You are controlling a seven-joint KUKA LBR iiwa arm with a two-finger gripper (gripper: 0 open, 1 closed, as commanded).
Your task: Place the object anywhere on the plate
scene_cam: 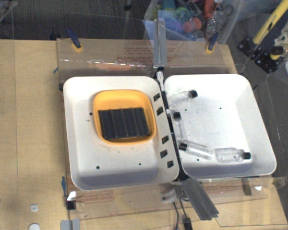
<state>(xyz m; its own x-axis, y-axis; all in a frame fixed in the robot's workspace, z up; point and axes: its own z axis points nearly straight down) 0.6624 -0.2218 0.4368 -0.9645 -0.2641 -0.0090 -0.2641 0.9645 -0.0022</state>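
An orange plate (122,96) with rounded corners lies in the left white bin (81,166). A black ridged rectangular object (124,123) rests flat on the plate and covers most of its middle. Several clear plastic bottles with black caps lie on their sides in the right white bin (230,109): one near the back left (181,97), one along the left wall (176,124), and two near the front (198,150) (232,155).
A raised divider with black tabs (163,123) runs between the bins. A clear box of coloured toys (197,8) stands behind the bench. Yellow and black equipment (269,47) sits at the upper right. Clamps (76,43) (211,42) hold the back edge.
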